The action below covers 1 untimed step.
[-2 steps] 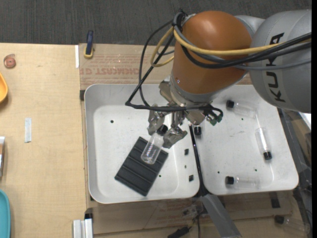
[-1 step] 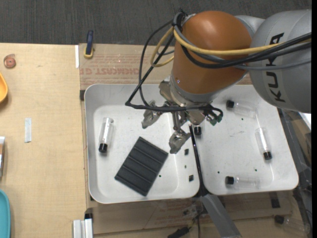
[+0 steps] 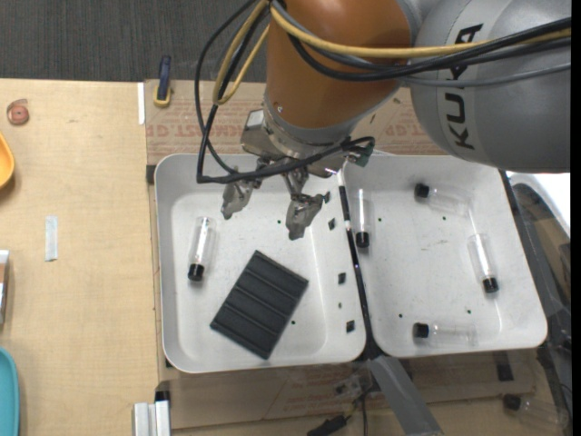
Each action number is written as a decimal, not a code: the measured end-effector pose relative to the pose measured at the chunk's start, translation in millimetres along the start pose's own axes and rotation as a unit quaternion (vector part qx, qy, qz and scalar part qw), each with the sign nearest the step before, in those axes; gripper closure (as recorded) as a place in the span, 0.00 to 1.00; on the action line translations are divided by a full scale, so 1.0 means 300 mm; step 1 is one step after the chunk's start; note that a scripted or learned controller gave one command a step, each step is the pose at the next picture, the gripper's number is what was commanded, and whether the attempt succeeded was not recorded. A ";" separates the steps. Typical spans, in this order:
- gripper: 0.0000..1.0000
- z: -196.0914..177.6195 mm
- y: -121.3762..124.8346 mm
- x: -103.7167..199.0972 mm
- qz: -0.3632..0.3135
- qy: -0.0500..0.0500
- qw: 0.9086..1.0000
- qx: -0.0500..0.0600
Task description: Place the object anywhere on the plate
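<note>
Work had scarcely begun: the two-finger tool [image 3: 270, 211] hung spread and empty above the left white bin [image 3: 172, 334], where the flat black ribbed rectangular plate [image 3: 260, 303] lay bare, nothing placed.

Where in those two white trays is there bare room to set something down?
The right white bin is bare in its middle, between four clear tubes near its edges. In the left white bin, the ribbed black rectangular plate, a clear tube and the open gripper crowd things.
</note>
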State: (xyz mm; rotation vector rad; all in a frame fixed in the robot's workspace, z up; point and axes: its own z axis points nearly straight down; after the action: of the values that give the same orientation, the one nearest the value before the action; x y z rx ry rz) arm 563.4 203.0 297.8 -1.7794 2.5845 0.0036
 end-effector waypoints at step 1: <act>1.00 -0.029 -0.006 0.001 0.003 -0.002 1.000 0.000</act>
State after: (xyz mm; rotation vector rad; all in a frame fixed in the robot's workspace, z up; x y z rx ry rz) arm 565.0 202.2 306.4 -1.7689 2.5880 0.0078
